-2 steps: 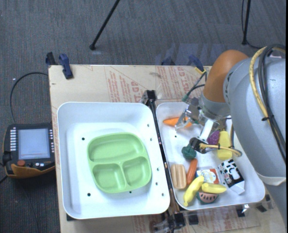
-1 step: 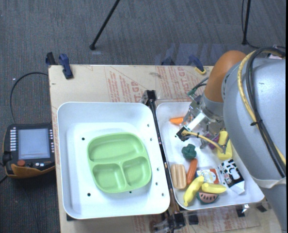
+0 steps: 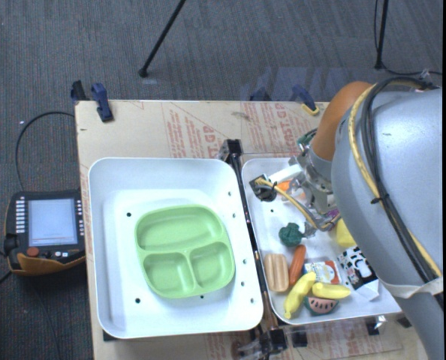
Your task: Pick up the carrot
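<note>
My fingers [image 3: 313,205] hang over the upper middle of the right bin [image 3: 272,291], at the end of my grey wrist below the orange band. From this slant I cannot tell whether they are parted or closed; my own wrist and cabling cover them, and nothing is visibly held between them.

The carrot [image 3: 297,261] lies lower in the same bin, toward the camera from my fingers and slightly left of them, near but apart. It is a short orange-red toy, smooth and tapered, with its long axis running roughly up and down the view and tilted a little. Between us sits the broccoli [image 3: 290,235], a dark green knobbly lump almost touching the carrot's upper end. On the carrot's left, just beside it, lies a tan bread roll [image 3: 276,272], rounded and matte. A glossy yellow banana [image 3: 299,294] curves by its lower end, next to a watermelon slice [image 3: 322,304].

I judge the grasp should close across the carrot's narrow width, so my fingers need to come down toward the near edge and past the broccoli. The crowding on both long sides leaves little room.

The left bin [image 3: 103,201] holds a pale green divided plate [image 3: 184,250], a smooth moulded plastic.
</note>
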Tool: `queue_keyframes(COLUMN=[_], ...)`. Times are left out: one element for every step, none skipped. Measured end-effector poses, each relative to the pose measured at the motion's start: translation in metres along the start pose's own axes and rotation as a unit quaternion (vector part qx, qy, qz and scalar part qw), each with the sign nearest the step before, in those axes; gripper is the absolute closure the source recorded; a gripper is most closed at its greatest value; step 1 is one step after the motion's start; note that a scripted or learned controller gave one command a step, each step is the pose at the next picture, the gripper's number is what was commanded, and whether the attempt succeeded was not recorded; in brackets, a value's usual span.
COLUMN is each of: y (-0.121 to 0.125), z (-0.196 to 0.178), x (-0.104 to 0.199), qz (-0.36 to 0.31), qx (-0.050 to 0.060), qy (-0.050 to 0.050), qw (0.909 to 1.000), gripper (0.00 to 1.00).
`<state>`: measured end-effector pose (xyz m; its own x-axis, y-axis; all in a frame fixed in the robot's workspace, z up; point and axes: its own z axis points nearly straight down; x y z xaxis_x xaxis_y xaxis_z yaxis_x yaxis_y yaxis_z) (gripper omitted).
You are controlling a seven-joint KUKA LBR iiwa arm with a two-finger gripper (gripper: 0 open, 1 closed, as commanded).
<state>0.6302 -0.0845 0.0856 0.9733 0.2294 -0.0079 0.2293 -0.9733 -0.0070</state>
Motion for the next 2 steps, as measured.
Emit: queue_keyframes(y=[-0.002, -0.050], z=[-0.009, -0.134], x=[0.000, 0.009], qz=[-0.005, 0.015], qx=[0.002, -0.001], qy=[-0.003, 0.009], qw=[1.0000, 0.9999], gripper=[1.00, 1.00])
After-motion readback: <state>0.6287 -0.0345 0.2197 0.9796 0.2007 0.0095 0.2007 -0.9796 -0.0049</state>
